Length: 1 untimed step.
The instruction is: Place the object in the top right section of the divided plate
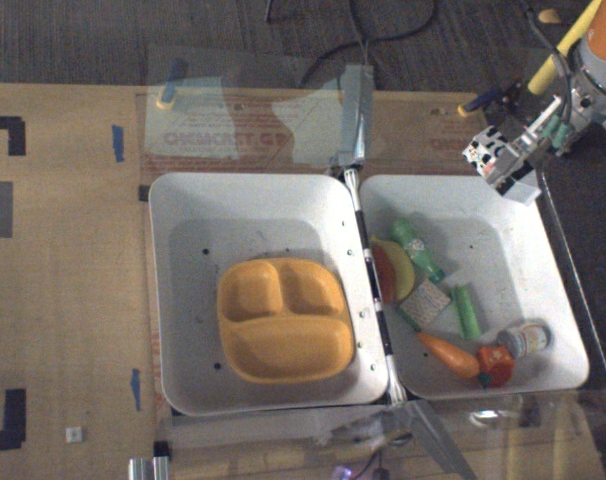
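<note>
Hand (503,163) hovers past the right bin's (558,268) far corner, grip state indeterminate, with no toy yet selected — step: approach; next move calls for descending onto one toy, then carrying it to the yellow plate's (283,333) top-right section (315,290).

My feed: even, soft overhead light on a moderately bright tabletop (63,298). The white bins (253,203) show faint shadows along their inner walls. A clear sheet (243,118) left of the fingers carries pale glare. Focus is slightly soft and grainy overall; the floor (133,18) beyond reads dim.
</note>
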{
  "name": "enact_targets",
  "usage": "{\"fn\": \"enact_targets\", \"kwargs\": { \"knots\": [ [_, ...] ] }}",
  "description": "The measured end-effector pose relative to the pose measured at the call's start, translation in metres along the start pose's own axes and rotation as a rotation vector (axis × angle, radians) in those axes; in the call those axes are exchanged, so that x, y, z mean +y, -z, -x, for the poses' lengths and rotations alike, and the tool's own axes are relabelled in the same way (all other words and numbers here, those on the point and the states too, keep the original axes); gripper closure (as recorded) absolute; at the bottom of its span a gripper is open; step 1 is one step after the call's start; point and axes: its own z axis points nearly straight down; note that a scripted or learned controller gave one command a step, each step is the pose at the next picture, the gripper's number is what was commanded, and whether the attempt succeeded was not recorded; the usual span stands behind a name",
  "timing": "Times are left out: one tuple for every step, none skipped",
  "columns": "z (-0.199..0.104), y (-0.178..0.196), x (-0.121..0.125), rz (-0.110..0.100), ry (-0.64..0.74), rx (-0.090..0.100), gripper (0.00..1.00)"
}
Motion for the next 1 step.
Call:
{"fn": "enact_targets", "kwargs": {
  "knots": [
    [0.0119,-0.1174,-0.0550,-0.003,-0.136,0.003,1.00]
  ]
}}
